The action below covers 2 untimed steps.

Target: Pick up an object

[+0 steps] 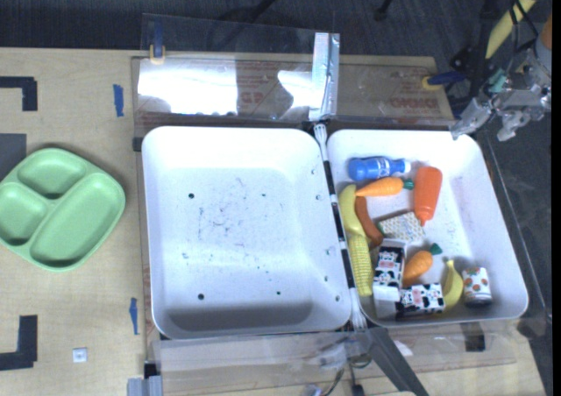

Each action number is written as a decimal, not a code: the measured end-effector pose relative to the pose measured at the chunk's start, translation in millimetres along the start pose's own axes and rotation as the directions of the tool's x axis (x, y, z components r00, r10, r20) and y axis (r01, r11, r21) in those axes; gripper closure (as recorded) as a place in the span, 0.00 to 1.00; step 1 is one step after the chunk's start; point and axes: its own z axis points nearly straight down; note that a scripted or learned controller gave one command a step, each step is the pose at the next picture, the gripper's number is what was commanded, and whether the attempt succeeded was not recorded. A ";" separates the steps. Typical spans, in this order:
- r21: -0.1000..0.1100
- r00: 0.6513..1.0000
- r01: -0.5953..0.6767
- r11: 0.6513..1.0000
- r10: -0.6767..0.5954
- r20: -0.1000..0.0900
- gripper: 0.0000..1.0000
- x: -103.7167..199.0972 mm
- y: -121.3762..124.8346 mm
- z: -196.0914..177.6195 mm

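The right bin [500,210] holds a pile of toy food. A blue bottle [377,166] lies at its back, beside an orange carrot [383,186] and an orange-red bottle [427,193]. A yellow corn cob [358,250] runs along the bin's left wall. Toward the front are a cow-patterned carton [388,267], a small orange [418,265], a banana [452,285] and a spotted cup [476,285]. My gripper [485,121] hangs over the bin's back right corner, above the rim and apart from every object.
The left bin [175,210] sits beside the right one, sharing a middle wall. A green divided plate [57,206] rests on the bench at far left. A clear plastic sheet [237,79] stands behind the bins. Cables and stands crowd the upper right.
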 end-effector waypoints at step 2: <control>-0.003 0.995 0.097 0.995 -0.097 0.001 0.00 51.9 -57.6 156.6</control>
